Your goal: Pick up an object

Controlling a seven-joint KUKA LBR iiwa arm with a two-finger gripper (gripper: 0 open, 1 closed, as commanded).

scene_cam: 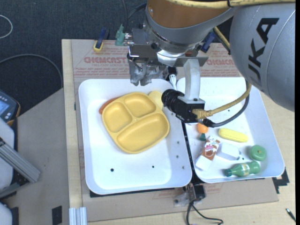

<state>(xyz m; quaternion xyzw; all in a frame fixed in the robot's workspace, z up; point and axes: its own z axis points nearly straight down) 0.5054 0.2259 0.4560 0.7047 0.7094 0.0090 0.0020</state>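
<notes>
A yellow divided plate point(136, 121) lies in the left bin point(136, 177), tilted over an orange-red object point(102, 108) at its left edge. A pale yellow item point(155, 96) peeks out behind the plate. My gripper point(161, 76) hangs over the back edge of the left bin, just behind the plate, and its own body hides much of it. In the right bin point(272, 139) lie a yellow corn cob point(233, 135), a green bottle point(242, 169), a green round piece point(258, 152), a red and white packet point(211, 149) and a white block point(229, 152).
A black cable fitting point(177, 103) and a yellow hose point(229, 108) hang from the wrist over the divide between the bins. A small orange and green item point(202, 128) sits beside them. The big grey arm covers the back right of the bench.
</notes>
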